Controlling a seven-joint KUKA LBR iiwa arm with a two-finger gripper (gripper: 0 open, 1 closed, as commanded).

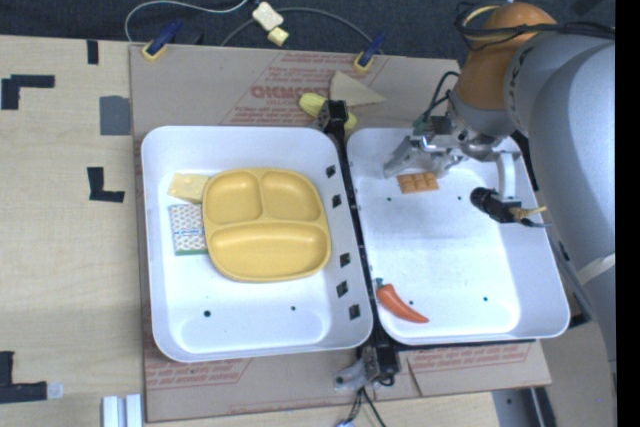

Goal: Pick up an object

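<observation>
How far the jaws stand open cannot be told; the gripper (420,155) is seen low in the right bin (520,315), just above a small brown waffle-like piece (418,182). Nothing is seen lifted, so the pick is judged undone. Red lettering on the cardboard (290,90) is unreadable.

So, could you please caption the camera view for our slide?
Pincer above waffle piece in right bin; yellow tray in left bin.

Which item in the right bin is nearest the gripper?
The brown waffle-like piece, right below the gripper at the right bin's far end. The orange carrot lies by the near rim.
</observation>
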